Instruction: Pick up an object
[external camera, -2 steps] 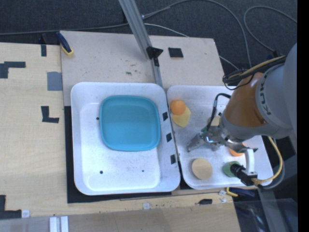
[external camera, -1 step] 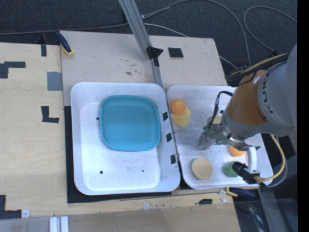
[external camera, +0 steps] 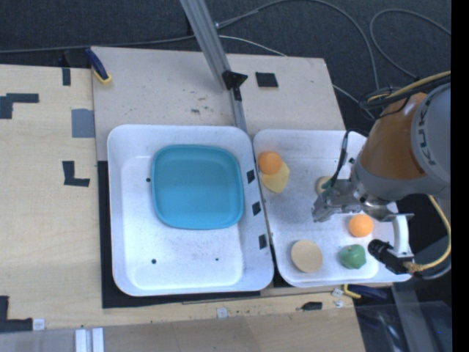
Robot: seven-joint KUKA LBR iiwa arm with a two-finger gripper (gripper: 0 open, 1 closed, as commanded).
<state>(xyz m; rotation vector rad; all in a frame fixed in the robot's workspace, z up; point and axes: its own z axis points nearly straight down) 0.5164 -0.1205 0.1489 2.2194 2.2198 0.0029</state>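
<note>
— Objects for picking are seen in the right bin (external camera: 293, 144); what is found nearest the camera?

— Along the near edge of that bin, a tan disc (external camera: 306, 256) is laid flat, and a small green piece (external camera: 352, 256) is set just beside it toward the right. Slightly farther back, a small orange ball (external camera: 360, 226) is placed close above the green piece.

— And the gripper (external camera: 325, 205)?

— It is lowered into the middle of the right bin, near the orange ball but apart from it. Whether the claw is spread or closed cannot be told, as the tip is blurred and covered by the wrist. Nothing can be made out between its tips. A pale round shape, mostly hidden behind the gripper, cannot be identified.

— What is noted behind it?

— The grey arm (external camera: 403, 149), with its orange band, is reached in from the right side. Toward the bin's left wall, a second orange ball (external camera: 270, 162) is rested against a yellow piece (external camera: 277, 177).

— And the other bin?

— In the left bin (external camera: 124, 196), a blue plate (external camera: 197, 185) is laid flat in the far half. Farther back, a metal pole (external camera: 209, 35) is slanted up from between the two bins, and black cables (external camera: 381, 31) are trailed over the dark floor.
</note>
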